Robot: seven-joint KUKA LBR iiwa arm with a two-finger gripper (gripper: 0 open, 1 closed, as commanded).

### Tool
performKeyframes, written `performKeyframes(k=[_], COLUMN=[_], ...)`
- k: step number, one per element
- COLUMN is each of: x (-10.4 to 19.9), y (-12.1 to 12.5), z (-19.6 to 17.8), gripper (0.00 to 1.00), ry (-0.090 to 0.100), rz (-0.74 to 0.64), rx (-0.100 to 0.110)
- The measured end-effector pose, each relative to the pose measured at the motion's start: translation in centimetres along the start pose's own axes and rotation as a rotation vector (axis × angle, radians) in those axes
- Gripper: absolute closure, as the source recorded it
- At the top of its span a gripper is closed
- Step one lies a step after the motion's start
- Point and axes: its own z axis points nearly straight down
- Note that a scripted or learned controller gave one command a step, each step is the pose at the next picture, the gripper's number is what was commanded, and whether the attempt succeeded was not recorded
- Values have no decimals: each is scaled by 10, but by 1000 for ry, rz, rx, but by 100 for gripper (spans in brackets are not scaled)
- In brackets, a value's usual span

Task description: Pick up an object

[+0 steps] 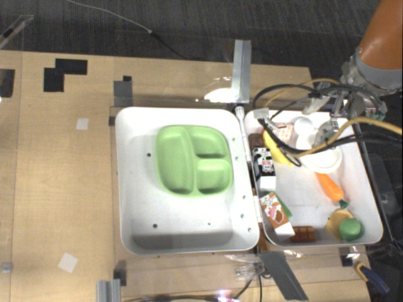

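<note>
1. Overhead, two white bins sit side by side: the left bin [135, 231] holds a green tray [192, 159]; the right bin [371, 222] holds the clutter.
2. Arm [384, 36] enters at 2 o'clock, its orange band above the grey wrist; cables loop below it over the right bin's upper half.
3. Gripper [330, 131] hangs over that bin's upper part, above a white cup [322, 159]. Cables and fittings mask its tip, so whether the jaws stand apart or closed cannot be told; nothing is seen between them.
4. Candidate objects: a banana [277, 150] lies toward 9 o'clock from the gripper, long axis running roughly 11 to 5; a carrot [330, 187] lies just toward 6 o'clock, axis likewise about 11 to 5.
5. Farther toward 6 o'clock, near the lower wall: a green ball [351, 229], a carton [275, 209], a brown block [305, 233].
6. Judgement: the cup and carrot are nearest the gripper; a grasp on the carrot would call for jaws closing across its axis, roughly 2 to 8.
</note>
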Motion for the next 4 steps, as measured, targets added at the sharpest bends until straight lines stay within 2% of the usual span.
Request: performKeyframes(k=[1, 2, 3, 4], x=[44, 49, 52, 45], y=[-46, -58, -68, -68], z=[113, 187, 196, 180], gripper=[0, 0, 0, 100], ry=[7, -6, -5, -27], rz=[-124, -195, -127, -133], rx=[-1, 3, 1, 7])
